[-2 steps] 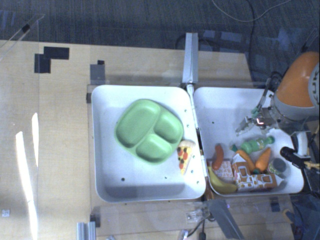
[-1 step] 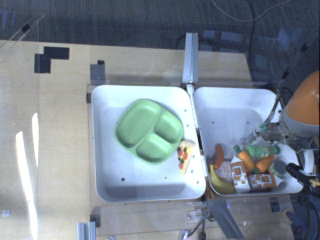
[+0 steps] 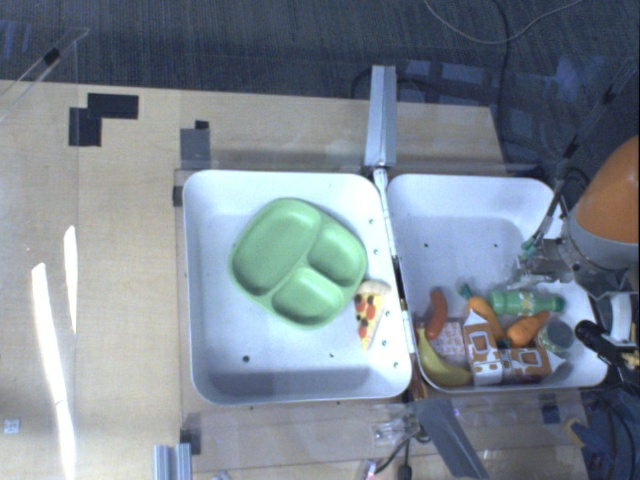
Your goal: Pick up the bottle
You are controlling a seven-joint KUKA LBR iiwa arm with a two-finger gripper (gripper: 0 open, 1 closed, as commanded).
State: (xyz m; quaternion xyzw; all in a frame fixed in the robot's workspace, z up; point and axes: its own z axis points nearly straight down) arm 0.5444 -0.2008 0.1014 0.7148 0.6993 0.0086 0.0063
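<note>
While the arm (image 3: pixel 610 218) hangs nearby, the bottle (image 3: pixel 522 301) lies in the right bin (image 3: pixel 450 208).

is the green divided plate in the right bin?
No, the green divided plate lies in the left bin, while the right bin holds the bottle and toy food.

No readable text, brand, number or sign anywhere; small carton (image 3: pixel 497 356) in right bin (image 3: pixel 455 218) shows brown-and-white printed pattern, print too small and blurred to read; green bottle (image 3: pixel 522 302) carries pale band, maybe label, no letters legible; pizza-slice toy (image 3: pixel 369 312) in left bin (image 3: pixel 215 268) bears coloured spots, not writing; black squares (image 3: pixel 100 114) on bench (image 3: pixel 100 268) plain, unmarked.
</note>
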